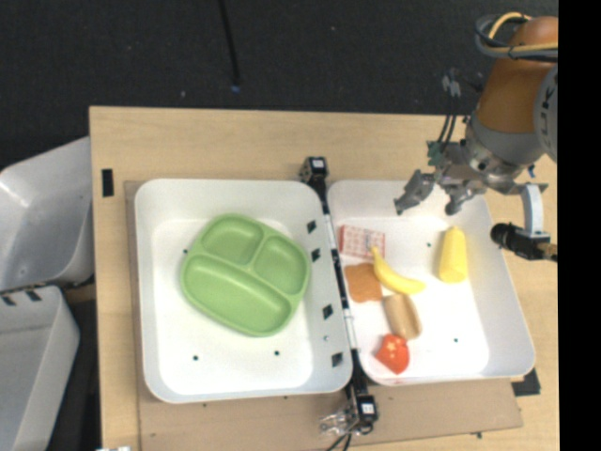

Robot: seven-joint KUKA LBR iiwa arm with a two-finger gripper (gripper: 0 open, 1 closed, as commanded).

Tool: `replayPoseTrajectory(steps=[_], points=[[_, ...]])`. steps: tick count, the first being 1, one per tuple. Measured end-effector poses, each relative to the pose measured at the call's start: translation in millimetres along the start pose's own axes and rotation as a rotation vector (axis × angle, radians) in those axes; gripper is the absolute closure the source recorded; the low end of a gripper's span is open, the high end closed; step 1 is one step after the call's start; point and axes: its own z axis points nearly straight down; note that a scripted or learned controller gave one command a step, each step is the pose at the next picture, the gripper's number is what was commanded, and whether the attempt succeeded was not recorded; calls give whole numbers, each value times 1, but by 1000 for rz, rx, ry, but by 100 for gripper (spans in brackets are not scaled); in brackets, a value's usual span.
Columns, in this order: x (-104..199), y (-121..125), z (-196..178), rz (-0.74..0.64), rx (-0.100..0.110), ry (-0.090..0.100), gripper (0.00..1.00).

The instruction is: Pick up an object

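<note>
My gripper (434, 198) hangs open above the back edge of the right bin (470, 346), its two fingers spread with nothing between them. Below it in that bin lie a yellow block-like piece (453, 255), a banana (394, 272), a pink-and-white packet (356, 241), an orange-brown slice (362, 283), a hot-dog bun (402, 316) and a red tomato-like piece (393, 353). The yellow piece is closest, just in front and slightly right of the fingers.
The left bin (169, 346) holds a green divided plate (246, 272). Black clips run along the seam between the bins (334, 280). The wooden bench (235, 139) surrounds both bins, and a white object (38, 214) sits off its left edge.
</note>
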Motion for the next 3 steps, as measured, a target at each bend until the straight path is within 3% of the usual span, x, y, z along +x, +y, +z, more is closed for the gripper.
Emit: replayPoseTrajectory(steps=[1,3], points=[[0,2,-9,-2,-14,-1,0],[-4,5,75,3,-11,-3,0]])
